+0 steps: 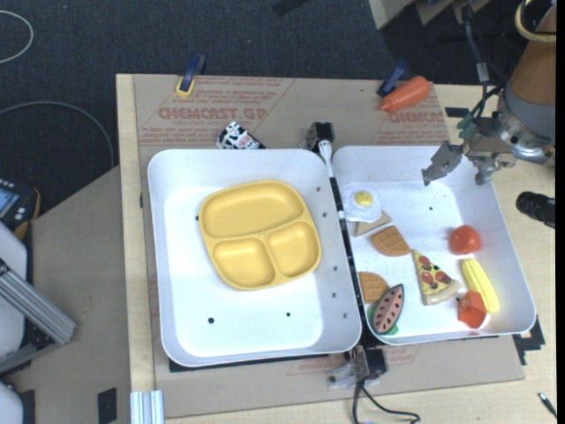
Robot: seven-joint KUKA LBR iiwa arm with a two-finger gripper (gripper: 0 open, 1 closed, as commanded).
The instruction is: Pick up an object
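My gripper (461, 168) hangs over the far right part of the right bin (508, 263). Its two grey fingers (439, 164) are spread open with nothing between them. Below it in that bin lie a fried egg (363, 201), a brown cookie (388, 240), a pizza slice (433, 277), a red tomato (464, 238), a yellow corn cob (479, 283), a small red piece (471, 310), a watermelon slice (388, 308) and a round waffle (372, 284). The tomato is the nearest, a little way toward the front of the gripper.
The left bin (177, 307) holds a yellow divided plate (259, 233). Outside the bins on the board lie an orange carrot (406, 94), a black-and-white toy (237, 136) and a yellow-and-blue clamp (187, 76). The arm's orange band (534, 78) rises at the far right.
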